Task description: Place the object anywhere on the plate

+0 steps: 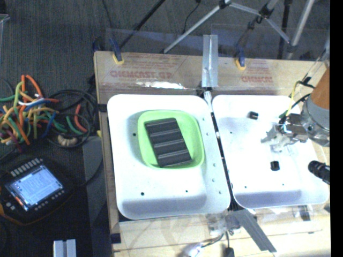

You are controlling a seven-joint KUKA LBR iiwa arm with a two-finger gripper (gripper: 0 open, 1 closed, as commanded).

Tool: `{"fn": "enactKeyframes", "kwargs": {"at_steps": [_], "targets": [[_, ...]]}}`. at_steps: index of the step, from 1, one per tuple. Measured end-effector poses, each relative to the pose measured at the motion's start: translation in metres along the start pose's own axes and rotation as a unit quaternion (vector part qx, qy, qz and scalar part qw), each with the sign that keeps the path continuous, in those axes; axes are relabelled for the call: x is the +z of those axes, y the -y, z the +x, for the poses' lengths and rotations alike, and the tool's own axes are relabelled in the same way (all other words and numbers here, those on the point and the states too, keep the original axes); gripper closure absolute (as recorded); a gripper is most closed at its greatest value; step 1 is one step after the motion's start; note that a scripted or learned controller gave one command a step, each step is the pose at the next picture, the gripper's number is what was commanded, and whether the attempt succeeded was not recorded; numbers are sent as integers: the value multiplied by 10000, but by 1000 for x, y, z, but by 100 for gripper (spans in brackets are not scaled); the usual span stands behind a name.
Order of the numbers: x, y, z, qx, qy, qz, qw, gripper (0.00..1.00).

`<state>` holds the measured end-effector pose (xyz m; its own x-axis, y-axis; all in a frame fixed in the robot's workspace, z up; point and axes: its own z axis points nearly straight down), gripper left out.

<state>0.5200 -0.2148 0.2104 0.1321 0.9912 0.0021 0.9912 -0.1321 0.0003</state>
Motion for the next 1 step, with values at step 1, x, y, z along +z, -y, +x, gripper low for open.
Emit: {"fn": "enactKeyframes", "kwargs": {"at_steps": [1], "targets": [[0,0,0,-1,-1,0,10000,0]]}}
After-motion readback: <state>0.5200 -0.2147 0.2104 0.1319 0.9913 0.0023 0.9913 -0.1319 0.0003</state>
